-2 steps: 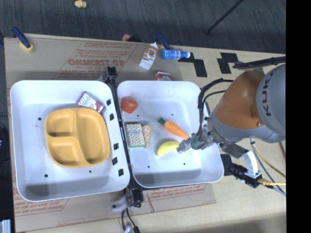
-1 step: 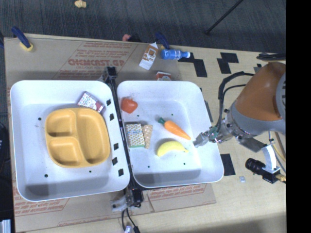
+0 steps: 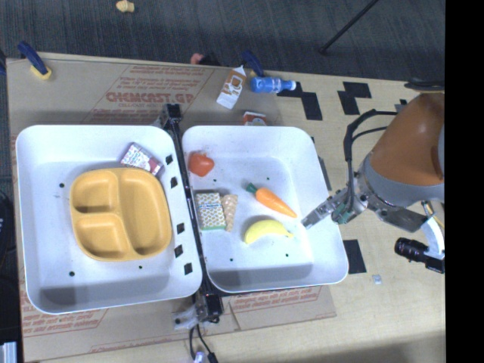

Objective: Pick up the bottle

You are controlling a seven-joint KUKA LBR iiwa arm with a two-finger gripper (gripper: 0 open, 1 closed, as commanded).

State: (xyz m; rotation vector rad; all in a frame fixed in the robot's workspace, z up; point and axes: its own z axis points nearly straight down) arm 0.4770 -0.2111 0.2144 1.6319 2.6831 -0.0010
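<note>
Beside the hand, just across the rim it hangs over, the right bin holds a carrot and a yellow banana nearest the fingertips, a patterned packet beyond them, and a red tomato farther off toward the back; well beyond, the left bin carries a yellow divided tray with a small printed pack at its far edge; the blue bottle lies on its side on the worktop, outside both bins, well apart from the hand and behind it; whether the hand is clenched or released cannot be told, and nothing shows between its fingers.
</note>
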